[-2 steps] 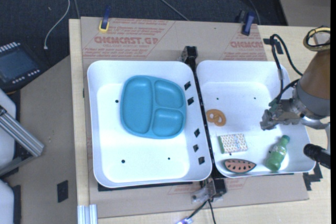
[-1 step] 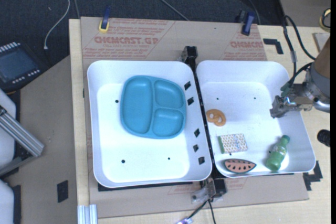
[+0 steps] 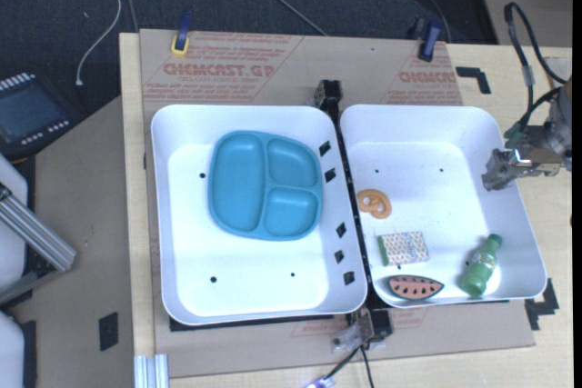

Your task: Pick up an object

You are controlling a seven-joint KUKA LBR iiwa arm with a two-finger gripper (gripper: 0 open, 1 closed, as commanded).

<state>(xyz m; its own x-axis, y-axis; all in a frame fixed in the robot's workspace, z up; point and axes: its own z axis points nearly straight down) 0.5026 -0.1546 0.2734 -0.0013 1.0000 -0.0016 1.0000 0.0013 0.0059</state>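
The right bin [image 3: 427, 127] holds a small brown pretzel [image 3: 374, 203] near its left wall, a patterned square sponge [image 3: 403, 246] below it, a watermelon slice [image 3: 416, 288] at the front edge and a green bottle [image 3: 480, 266] in the front right corner. A blue divided plate [image 3: 265, 184] lies in the left bin [image 3: 182, 223]. My gripper [image 3: 503, 169] hangs at the right bin's right rim, above and right of the bottle, with nothing visibly in it.
Black clips run along the seam between the two bins. Blue clamps [image 3: 429, 39] hold the cardboard at the back. Cables cross the floor at the top, and a metal rail [image 3: 32, 227] lies at the left.
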